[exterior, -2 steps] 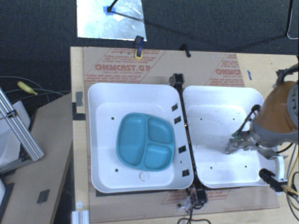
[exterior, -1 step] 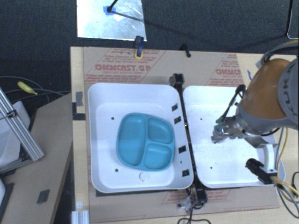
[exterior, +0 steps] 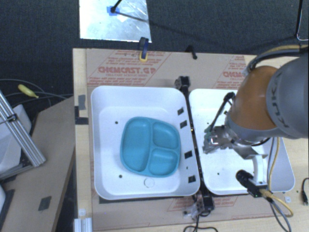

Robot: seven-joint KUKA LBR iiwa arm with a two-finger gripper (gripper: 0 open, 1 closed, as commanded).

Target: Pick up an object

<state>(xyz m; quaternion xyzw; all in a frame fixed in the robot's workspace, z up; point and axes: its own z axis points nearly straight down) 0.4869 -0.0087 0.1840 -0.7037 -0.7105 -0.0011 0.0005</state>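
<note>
The divided teal plastic plate lies in the left white bin, left of the tool over the right white bin; its grip I cannot tell.

Plate lies in left bin.

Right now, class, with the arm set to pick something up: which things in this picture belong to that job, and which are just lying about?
Part of the job:
blue plate
left bin
claw
right bin

Lying about:
silver sheet
cardboard
yellow clip
</note>
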